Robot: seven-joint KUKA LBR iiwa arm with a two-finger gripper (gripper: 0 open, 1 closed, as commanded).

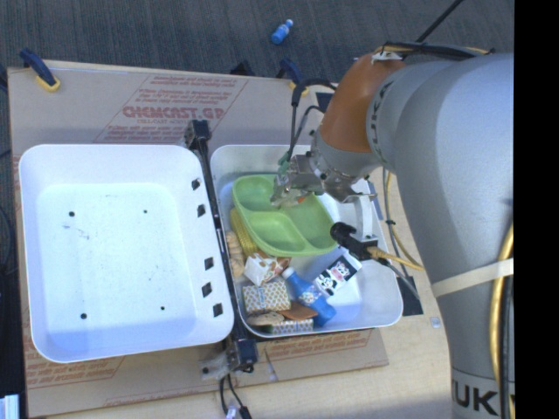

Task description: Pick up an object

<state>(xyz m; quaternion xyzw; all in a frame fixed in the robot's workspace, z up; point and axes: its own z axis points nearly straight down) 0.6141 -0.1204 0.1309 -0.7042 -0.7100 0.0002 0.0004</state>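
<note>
Camera view gives you the arm [437, 138] reaching in from the right, its gripper [293, 186] low over the right bin [384, 308], at the far edge of the green dish [279, 225]. You cannot tell how the gripper is set; the wrist hides it. The dish lies in the bin's far half, tilted against the left wall, directly under and touching or nearly touching the tool. Near the bin's front edge you see a patterned packet [266, 297], a blue bottle [310, 297] and a black-and-white item [336, 273], all well clear of the gripper. The left bin [35, 234] sits beside it on the cardboard [166, 103].
</note>
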